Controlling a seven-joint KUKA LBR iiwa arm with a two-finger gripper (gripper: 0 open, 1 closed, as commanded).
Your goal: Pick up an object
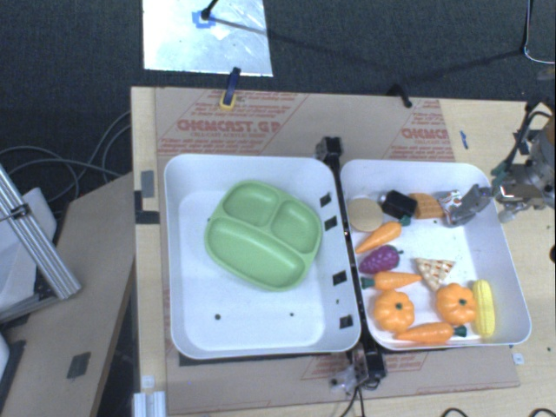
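Orange carrot (432,333) nearest in right bin (512,272), end effector (460,207) above, grip state unclear, green tray (263,234) left

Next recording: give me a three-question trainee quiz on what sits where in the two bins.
1. True or false: the green divided plate lies in the left bin.
2. How many pumpkins are in the right bin? A) one B) two C) four
3. Fill in: the yellow corn cob lies against the ____ pumpkin.

Key: 1 true. 2 B: the other pumpkin sits nearer the divider. 3 right-hand. The gripper is at the right bin's far right corner.
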